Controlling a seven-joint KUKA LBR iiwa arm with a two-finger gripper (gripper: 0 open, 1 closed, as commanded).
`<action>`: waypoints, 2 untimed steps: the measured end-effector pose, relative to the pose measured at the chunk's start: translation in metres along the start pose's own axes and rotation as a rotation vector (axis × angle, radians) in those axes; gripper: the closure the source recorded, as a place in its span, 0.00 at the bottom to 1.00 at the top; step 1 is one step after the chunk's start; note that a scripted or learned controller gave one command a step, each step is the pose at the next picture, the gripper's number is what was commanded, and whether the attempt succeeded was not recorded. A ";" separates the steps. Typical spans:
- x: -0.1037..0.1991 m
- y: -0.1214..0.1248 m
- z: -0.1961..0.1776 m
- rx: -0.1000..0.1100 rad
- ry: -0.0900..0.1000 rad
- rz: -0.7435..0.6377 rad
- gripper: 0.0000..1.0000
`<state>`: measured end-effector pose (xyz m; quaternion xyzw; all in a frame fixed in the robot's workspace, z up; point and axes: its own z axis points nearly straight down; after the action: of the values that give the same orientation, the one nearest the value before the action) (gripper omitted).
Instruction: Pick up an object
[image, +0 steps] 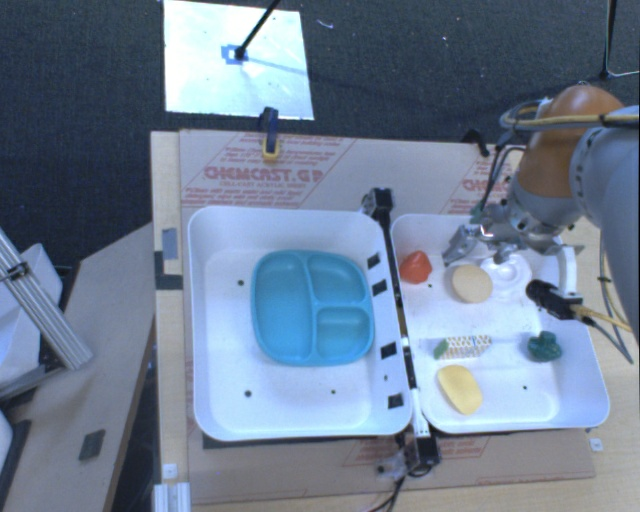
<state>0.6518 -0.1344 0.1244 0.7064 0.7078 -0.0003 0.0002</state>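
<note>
The right bin holds several small objects. A red-orange piece lies near its left wall. A round beige piece sits just right of it. Nearer the front are a yellow piece, a small green-and-white ridged piece and a dark green piece. My gripper hangs low over the back of this bin, just above and behind the beige piece. Nothing is seen held in it.
The left bin holds a blue divided plate. A black-clipped divider runs between the bins. The grey arm and a black cable fitting cover the right bin's back right part.
</note>
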 end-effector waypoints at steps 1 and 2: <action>0.000 0.001 0.040 -0.002 0.000 -0.002 0.00; 0.001 0.002 0.028 -0.005 0.000 -0.002 1.00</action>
<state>0.6538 -0.1339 0.0963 0.7057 0.7085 0.0016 0.0022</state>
